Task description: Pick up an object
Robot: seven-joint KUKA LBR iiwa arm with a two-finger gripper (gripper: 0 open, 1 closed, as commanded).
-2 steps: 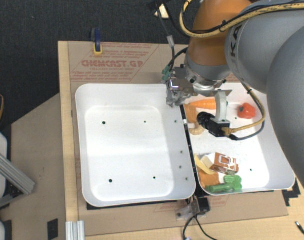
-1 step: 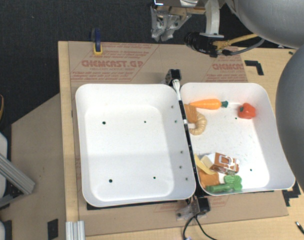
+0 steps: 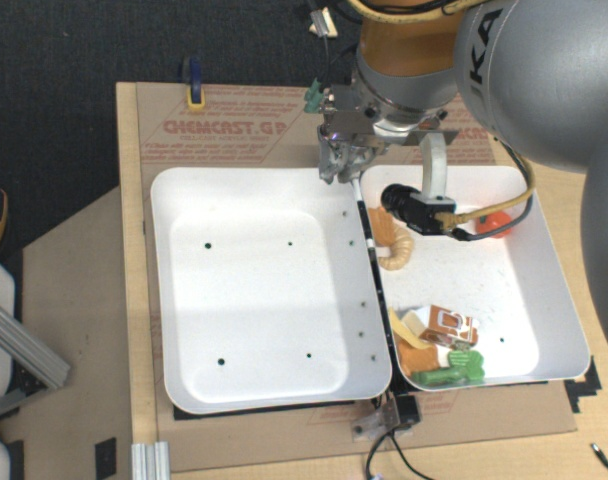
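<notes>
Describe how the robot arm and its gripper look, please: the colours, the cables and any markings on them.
The arm is smooth, rounded grey, with part of a dark letter K on its shell. Above the wrist sits a glossy orange band. Black and yellowish cables loop across that band. Below it hangs the gripper, a cluttered grey metal assembly, with a pale bracket and a black cylindrical part beside it.

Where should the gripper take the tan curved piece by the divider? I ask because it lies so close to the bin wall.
Grip the tan curved piece across its narrow body near mid-length, coming straight down. It lies flat against the right bin's left wall, so a sideways approach looks blocked.
</notes>
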